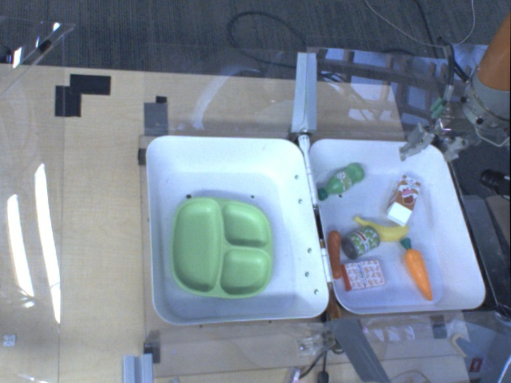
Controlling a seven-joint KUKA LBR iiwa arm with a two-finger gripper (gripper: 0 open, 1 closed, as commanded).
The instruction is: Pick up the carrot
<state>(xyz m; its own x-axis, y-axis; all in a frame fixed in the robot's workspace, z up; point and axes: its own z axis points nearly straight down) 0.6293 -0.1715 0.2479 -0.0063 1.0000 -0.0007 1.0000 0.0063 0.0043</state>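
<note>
The carrot (417, 272), orange with a green top, lies in the right bin (471, 290) near its front right corner, with its tip pointing toward the front. My gripper (433, 144) hangs over the bin's back right corner, well behind the carrot and apart from it. It is open with nothing between its fingers.
Also in the right bin are a green bottle (342, 180), a red-and-white carton (404, 199), a banana (384, 231), a small can (361, 242), a red stick-shaped item (334, 254) and a red patterned box (364, 275). A green divided plate (223, 246) sits in the left bin (164, 166).
</note>
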